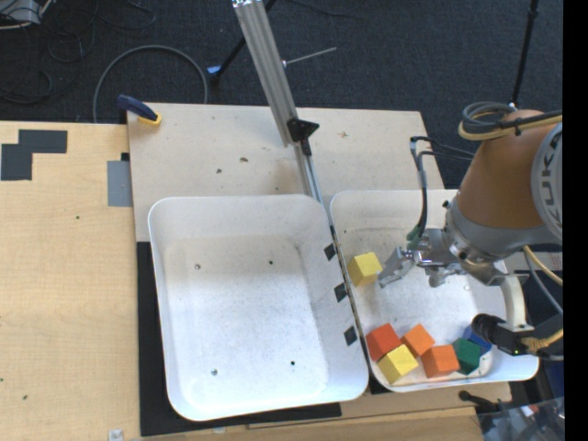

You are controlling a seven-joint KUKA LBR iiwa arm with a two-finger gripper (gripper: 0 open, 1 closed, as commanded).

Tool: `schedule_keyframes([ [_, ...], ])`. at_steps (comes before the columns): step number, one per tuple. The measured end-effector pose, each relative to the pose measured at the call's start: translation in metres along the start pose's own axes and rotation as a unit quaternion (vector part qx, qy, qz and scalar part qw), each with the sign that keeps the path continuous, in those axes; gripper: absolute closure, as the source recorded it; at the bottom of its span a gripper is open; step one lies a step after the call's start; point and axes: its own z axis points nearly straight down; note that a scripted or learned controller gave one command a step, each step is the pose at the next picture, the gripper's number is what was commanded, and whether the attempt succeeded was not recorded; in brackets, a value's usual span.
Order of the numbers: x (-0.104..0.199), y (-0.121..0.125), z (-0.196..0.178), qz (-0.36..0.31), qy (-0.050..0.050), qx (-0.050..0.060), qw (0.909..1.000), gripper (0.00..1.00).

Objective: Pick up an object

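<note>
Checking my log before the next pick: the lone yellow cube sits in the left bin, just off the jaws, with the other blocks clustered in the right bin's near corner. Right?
Not quite. The camera view shows the lone yellow cube in the right bin, not the left bin. The rest holds: it sits beside the gripper, and the other blocks cluster in the right bin's near corner.

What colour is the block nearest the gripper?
Yellow: the block lies just left of the gripper, clearest in the camera view.

The single fixed camera looked down obliquely from above the bench point(230, 145), covering both bins left of the gripper point(397, 269).
</note>
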Motion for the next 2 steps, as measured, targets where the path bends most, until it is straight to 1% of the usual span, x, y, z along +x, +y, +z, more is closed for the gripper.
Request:
schedule_keyframes([
  [1, 0.051, -0.014, 0.018, 0.0, 0.0, 0.0, 1.0, 0.0],
  [2, -0.005, 0.048, 0.016, 0.004, -0.003, -0.004, 1.0, 0.0],
])
